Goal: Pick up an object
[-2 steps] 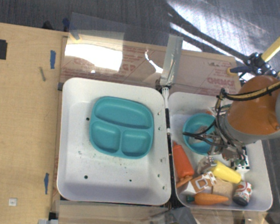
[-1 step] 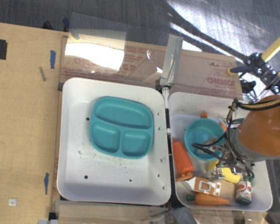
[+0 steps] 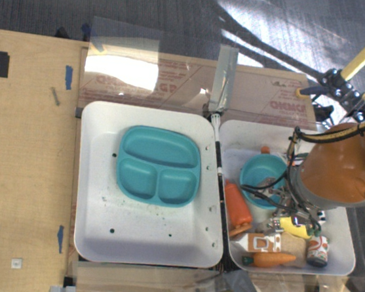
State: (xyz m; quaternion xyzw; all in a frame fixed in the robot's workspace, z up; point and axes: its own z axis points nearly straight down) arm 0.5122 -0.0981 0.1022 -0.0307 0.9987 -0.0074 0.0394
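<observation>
From my remote seat I look down on the tan wooden bench and its two shallow white plastic bins. The left bin carries a teal plastic divided plate with three compartments, lying flat near the middle. The right bin holds the clutter. A teal round bowl stands towards its back. An orange cylindrical toy, carrot-like, lies along the left wall just beside the bowl. A smaller orange carrot-shaped piece lies near the front edge, with a white-and-tan printed block touching it from behind. A yellow piece is beside that, and a small red-and-white can on its side sits at the front right.

The grey arm with its orange band reaches in from the right and hangs over the right bin. Its two-finger gripper is down among the objects, between the bowl and the yellow piece.

As for progress, I judge the pick is not done: every object I can make out rests on the bin floor, and nothing looks lifted. The arm is down at grasp height, so what is left is the close, if it has not happened, and the lift.

The fingers are lost in cables and dark metal under the wrist. I cannot tell whether they are apart or together, or whether anything sits between them. The likeliest targets, the yellow piece and the bowl's rim, lie right beside the tool. I cannot say whether it touches either.
</observation>
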